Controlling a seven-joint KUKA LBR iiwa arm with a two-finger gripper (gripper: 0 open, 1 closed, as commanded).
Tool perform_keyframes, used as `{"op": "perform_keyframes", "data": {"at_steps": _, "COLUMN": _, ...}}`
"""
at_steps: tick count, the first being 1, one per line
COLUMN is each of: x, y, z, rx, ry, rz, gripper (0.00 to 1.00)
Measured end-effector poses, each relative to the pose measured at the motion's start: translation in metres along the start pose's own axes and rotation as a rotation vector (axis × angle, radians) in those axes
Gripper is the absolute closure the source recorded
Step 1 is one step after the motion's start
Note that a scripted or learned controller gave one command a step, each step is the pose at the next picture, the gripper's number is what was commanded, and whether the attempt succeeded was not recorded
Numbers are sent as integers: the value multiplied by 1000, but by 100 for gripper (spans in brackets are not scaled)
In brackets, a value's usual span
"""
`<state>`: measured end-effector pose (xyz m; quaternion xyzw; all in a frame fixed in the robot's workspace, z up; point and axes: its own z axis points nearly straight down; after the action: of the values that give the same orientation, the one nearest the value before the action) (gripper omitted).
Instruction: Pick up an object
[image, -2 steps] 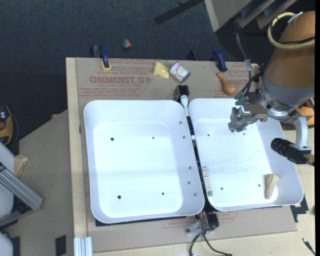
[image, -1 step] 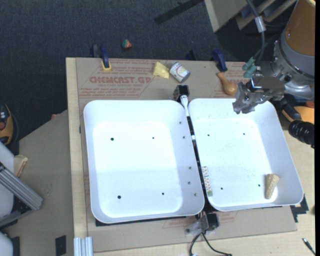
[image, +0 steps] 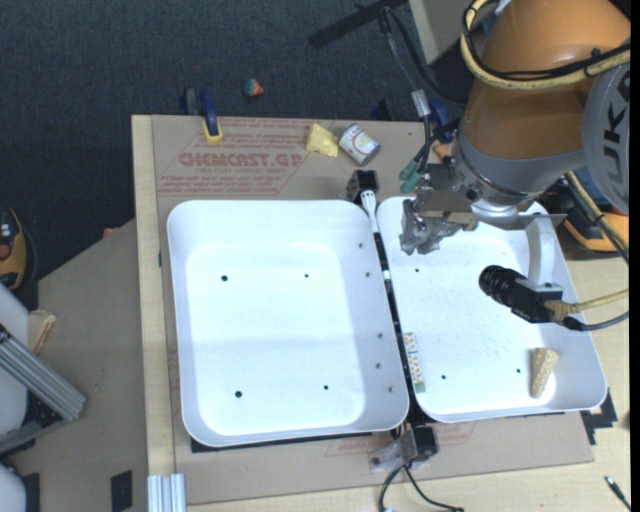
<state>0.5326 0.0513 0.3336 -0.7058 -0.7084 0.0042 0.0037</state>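
Observation:
A small beige cone-shaped object (image: 542, 371) lies in the right bin (image: 470, 395), close to its near right corner. My gripper (image: 421, 240) hangs over the far left corner of that same bin, just above the white floor and near the wall shared with the left bin. Nothing can be seen under it or in it. The cone is well apart from the gripper, toward the near right.
The left bin (image: 200, 300) sits beside the right one. On the bench behind the bins lie a yellow scrap (image: 322, 140) and a small pale box (image: 358, 145). A blue and yellow clamp (image: 208, 115) grips the bench's far edge.

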Motion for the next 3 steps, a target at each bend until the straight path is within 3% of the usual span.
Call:
{"op": "perform_keyframes", "data": {"at_steps": 1, "x": 37, "y": 3, "z": -91, "rx": -23, "ry": 3, "rz": -1, "gripper": 100}}
{"op": "perform_keyframes", "data": {"at_steps": 2, "x": 74, "y": 30, "z": 19, "rx": 0, "ry": -1, "rz": 0, "gripper": 100}}
{"op": "perform_keyframes", "data": {"at_steps": 3, "x": 162, "y": 21, "z": 29, "rx": -9, "ry": 3, "rz": -6, "gripper": 100}}
